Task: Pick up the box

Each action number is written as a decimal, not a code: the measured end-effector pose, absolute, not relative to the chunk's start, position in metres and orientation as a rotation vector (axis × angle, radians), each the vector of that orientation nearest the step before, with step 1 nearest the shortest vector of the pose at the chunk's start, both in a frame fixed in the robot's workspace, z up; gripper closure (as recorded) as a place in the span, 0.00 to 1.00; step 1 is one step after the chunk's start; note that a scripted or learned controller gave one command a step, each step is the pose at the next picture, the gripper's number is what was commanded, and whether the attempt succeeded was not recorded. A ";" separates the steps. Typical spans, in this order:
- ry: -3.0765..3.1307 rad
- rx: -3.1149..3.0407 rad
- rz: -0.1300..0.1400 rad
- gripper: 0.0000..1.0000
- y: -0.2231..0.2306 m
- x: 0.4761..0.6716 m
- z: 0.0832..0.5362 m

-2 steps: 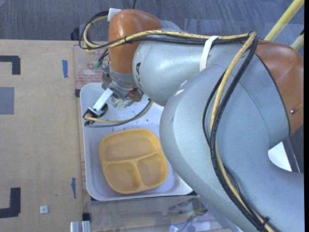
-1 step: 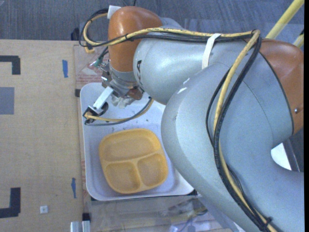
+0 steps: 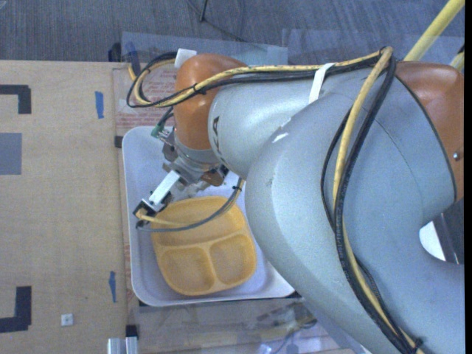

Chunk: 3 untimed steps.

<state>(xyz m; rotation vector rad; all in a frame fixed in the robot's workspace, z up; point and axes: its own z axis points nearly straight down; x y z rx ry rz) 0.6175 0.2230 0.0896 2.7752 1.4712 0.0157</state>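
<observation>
Grey arm [image 3: 310, 168] stretched leftward, gripper [image 3: 195, 174] beneath orange-banded wrist [image 3: 195, 102].

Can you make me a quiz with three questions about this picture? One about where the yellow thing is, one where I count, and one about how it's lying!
1. Where is the yellow tray?
A. On the brown board
B. In the white bin
C. On the carpet

2. How many sections does the tray have?
A. One
B. Three
C. Six

3. How is the tray lying?
A. Flat, open side up
B. Upside down
C. Standing on its edge

Answers:
1. B: the yellow tray sits inside the white bin, whose rim runs round it.
2. B: one long section lies across the top and two smaller ones sit below it.
3. A: you can look straight down into its sections, so the open side faces up.
</observation>
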 end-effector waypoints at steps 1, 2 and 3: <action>1.475 2.772 0.024 0.00 0.224 0.618 0.090; 2.018 2.403 0.015 0.00 0.225 0.595 0.091; 2.135 2.306 -0.003 0.00 0.223 0.607 0.230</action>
